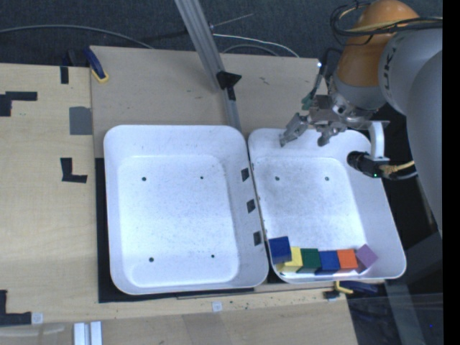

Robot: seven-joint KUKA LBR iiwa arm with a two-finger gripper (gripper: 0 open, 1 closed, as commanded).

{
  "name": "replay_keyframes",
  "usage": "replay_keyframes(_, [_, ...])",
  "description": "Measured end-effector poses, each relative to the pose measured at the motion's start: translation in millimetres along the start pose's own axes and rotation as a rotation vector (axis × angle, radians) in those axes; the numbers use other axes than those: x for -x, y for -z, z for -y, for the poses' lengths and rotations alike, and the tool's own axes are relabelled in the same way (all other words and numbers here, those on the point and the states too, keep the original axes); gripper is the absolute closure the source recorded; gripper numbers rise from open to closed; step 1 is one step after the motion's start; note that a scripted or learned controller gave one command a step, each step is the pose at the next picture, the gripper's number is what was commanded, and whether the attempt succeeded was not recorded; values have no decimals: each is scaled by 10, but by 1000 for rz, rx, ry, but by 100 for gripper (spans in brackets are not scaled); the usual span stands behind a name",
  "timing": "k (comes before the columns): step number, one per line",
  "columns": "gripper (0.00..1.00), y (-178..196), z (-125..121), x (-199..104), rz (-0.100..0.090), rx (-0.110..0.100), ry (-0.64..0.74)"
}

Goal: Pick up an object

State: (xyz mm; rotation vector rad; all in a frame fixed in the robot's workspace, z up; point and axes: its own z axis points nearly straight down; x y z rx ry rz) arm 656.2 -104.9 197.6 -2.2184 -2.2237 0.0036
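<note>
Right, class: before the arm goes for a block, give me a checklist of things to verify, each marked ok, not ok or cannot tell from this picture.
1. Blocks in view: ok. A row lies along the near edge of the right bin: blue block, yellow block, green block, a second blue, orange block, purple block.
2. Hand open: ok, fingers spread.
3. Hand free: ok, nothing between the fingers.
4. Hand over a block: not ok. It hangs at the bin's far edge, across from the row.
5. Room around a block: not ok, they sit packed together against the wall.
6. Path along the bin floor: ok.
</note>
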Motion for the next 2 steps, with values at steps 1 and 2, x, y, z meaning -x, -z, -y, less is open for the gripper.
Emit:
replay_keyframes(1, [0,-316,292,900,2,-2,-10])
replay_keyframes(2, [0,-475,991,456,-3,-6,-2])
